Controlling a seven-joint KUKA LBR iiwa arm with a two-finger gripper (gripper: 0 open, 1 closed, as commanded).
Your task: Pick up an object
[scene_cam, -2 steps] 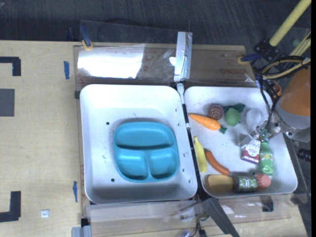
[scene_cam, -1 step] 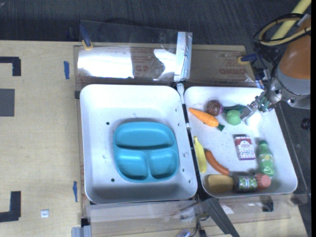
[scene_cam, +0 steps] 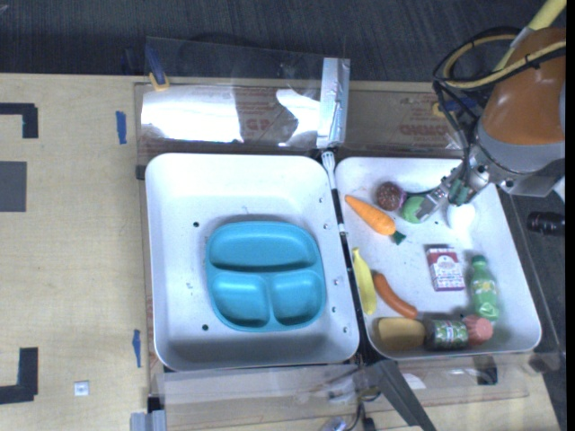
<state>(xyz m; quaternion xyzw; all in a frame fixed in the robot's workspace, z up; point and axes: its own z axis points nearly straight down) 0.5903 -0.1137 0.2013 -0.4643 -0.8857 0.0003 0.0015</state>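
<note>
Two shallow white bins sit side by side on the tabletop [scene_cam: 63,241]. The left bin [scene_cam: 171,187] holds a blue divided tray [scene_cam: 265,272] lying flat near its middle, its long axis running left to right.

The right bin [scene_cam: 521,277] carries the small objects. The end effector [scene_cam: 449,191] is low over the bin's upper part, just beside a small green object [scene_cam: 415,208]; whether it is parted or closed on anything cannot be told from this view. A dark reddish round item [scene_cam: 389,195] lies just left of the green one. Below them an orange toy carrot [scene_cam: 370,215] lies on a diagonal, thin tip toward the upper left and its green stem end toward the lower right.

A yellow banana-like piece [scene_cam: 364,281] lies along the bin's left wall, its long axis nearly up and down. Just beside it an orange sausage-shaped piece [scene_cam: 393,294] slants toward the lower right. A red and white card box [scene_cam: 446,268] lies flat near the middle, and a green bottle [scene_cam: 482,286] lies to its right, long axis up and down. Along the lower wall sit a tan block [scene_cam: 400,332], a dark green can [scene_cam: 446,334] on its side and a pink round piece [scene_cam: 482,329].
</note>
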